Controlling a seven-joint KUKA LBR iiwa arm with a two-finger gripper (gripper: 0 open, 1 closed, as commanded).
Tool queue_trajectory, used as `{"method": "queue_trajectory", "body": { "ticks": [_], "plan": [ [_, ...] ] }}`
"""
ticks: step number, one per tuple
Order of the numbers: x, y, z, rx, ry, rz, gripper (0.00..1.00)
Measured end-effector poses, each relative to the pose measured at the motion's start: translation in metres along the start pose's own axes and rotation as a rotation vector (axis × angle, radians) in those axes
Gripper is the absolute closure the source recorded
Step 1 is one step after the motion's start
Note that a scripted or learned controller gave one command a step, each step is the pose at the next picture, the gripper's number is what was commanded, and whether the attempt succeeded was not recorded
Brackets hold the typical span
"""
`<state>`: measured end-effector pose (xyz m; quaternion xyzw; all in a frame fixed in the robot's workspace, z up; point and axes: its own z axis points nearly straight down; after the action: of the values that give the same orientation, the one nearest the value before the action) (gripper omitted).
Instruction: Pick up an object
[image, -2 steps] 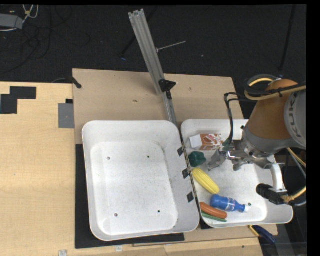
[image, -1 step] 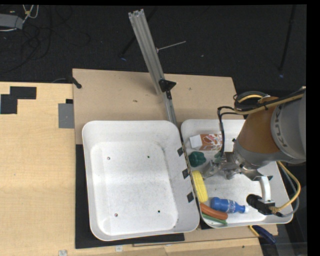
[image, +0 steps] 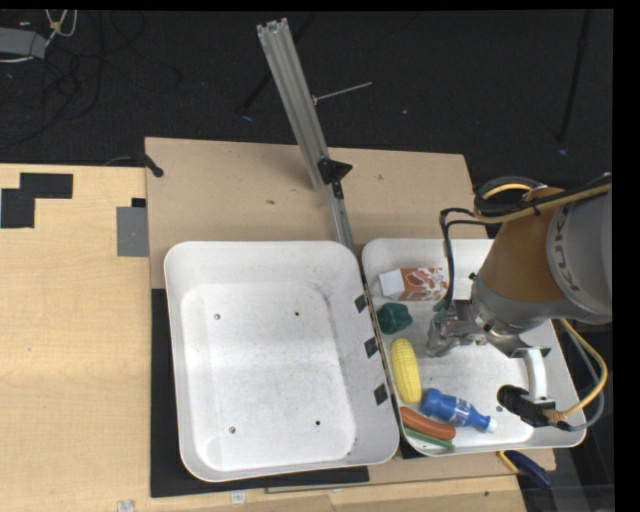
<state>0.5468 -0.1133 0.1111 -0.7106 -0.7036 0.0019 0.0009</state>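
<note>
The gripper (image: 447, 331) is lowered inside the right bin (image: 470, 445), just beside the yellow corn cob (image: 405, 368) on the side away from the left bin (image: 190, 270). From the camera view it is not possible to tell how the gripper is set, and no object is seen held in it.

All positions below are given relative to the corn cob, the nearest candidate for the pick.

- Dark green toy (image: 394, 318): just beyond the cob's far end, close to the divider wall.
- Red and white packet (image: 418, 283): farther still, near the back rim of the right bin.
- Blue bottle (image: 455, 409): just off the cob's near end, angled toward the front right corner.
- Red sausage-shaped toy (image: 428, 424): at the cob's near end, touching or almost touching the bottle, against the front rim.

Orientation: the cob lies flat. Its long axis runs roughly parallel to the divider between the bins, from back to front.

Handling estimate: the cob looks like a light, rigid plastic toy with a bumpy surface, so slip risk is judged moderate rather than high. Its rounded body may roll if contacted off centre.

Recommended hold: close across the short axis at mid-length, with the fingers set perpendicular to the long axis
</note>
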Motion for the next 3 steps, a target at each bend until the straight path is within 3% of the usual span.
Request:
{"method": "queue_trajectory", "body": {
  "ticks": [3],
  "plan": [
    [0.002, 0.012, -0.175, -0.009, 0.001, -0.012, 1.00]
  ]
}}
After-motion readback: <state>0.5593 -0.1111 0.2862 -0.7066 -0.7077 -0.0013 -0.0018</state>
